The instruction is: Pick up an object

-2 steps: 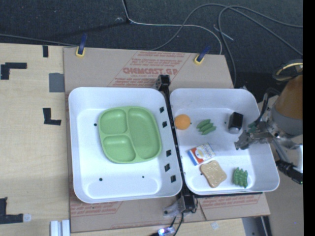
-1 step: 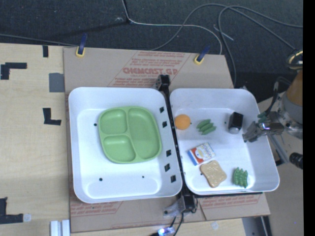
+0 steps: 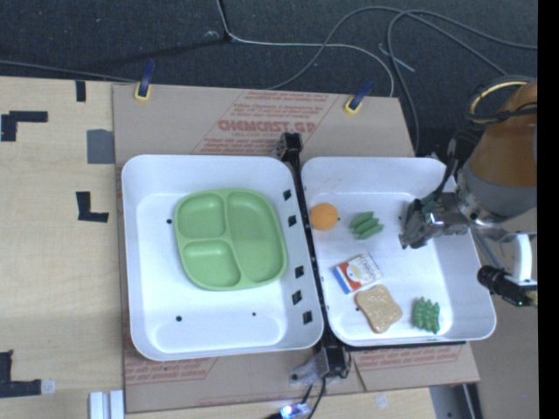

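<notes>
The right bin (image 3: 454,278) holds 5 objects: an orange ball (image 3: 324,216), a green pod (image 3: 366,226), a small carton (image 3: 356,273), a toast slice (image 3: 378,307) and a green cluster (image 3: 426,314). The gripper (image 3: 420,227) hangs over the bin's right part, nothing between its fingers; I cannot tell their spread. The left bin (image 3: 148,260) bears a green divided plate (image 3: 231,238).

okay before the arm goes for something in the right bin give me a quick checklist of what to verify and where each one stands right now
1. Targets present in right bin: orange ball, green pea pod, small carton, toast slice, green cluster: ok.
2. Items apart from each other: carton and toast look close; cannot tell.
3. Gripper above right bin: ok.
4. Gripper carrying nothing: cannot tell.
5. Green divided plate lies in left bin: ok.
</notes>
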Robot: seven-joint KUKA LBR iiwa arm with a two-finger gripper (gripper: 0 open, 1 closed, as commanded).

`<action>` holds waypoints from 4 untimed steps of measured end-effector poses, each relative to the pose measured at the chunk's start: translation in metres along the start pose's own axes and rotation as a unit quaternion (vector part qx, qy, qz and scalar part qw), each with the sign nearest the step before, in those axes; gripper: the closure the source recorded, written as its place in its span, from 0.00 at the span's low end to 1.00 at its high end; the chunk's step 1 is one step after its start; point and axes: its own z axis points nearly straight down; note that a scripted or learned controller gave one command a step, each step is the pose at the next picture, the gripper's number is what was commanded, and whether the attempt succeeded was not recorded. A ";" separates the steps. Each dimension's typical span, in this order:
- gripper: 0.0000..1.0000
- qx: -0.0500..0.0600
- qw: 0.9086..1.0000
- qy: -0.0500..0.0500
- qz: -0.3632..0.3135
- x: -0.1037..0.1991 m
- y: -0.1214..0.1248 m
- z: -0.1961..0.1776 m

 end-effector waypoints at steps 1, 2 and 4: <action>1.00 0.000 1.000 0.000 0.000 0.057 0.011 0.007; 1.00 0.001 1.000 0.000 0.000 0.112 0.019 0.013; 1.00 0.000 1.000 0.000 0.000 0.210 0.039 -0.010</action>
